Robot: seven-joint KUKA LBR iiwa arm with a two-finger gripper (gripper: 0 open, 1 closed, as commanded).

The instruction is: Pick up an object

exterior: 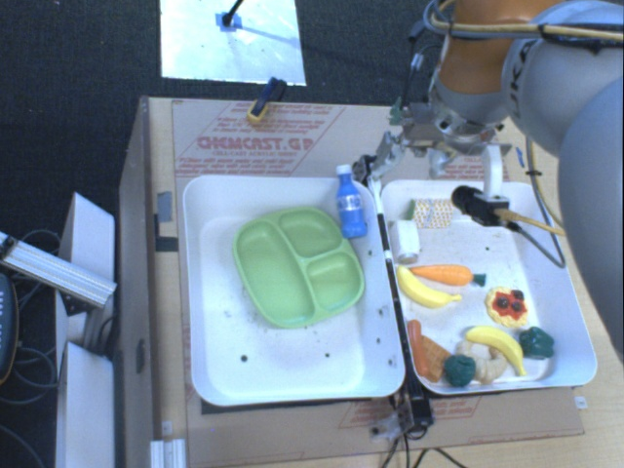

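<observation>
My gripper [429, 156] hangs over the far edge of the right bin [570, 305], just above a small speckled block [430, 214]. I see nothing held in it. The right bin also holds a white piece [405, 238], a carrot [444, 274], two bananas [427, 291] [494, 345], a red and yellow toy [508, 305], two broccoli pieces [536, 341] [459, 369] and an orange-red sausage [425, 349]. In the left bin [210, 291] a blue bottle [350, 203] stands upright beside a green divided plate [297, 266].
The wall between the two bins [390, 291] runs just right of the bottle. The bins rest on a cardboard sheet [253, 139], where a small black and yellow tool [265, 100] lies behind them. The arm fills the upper right.
</observation>
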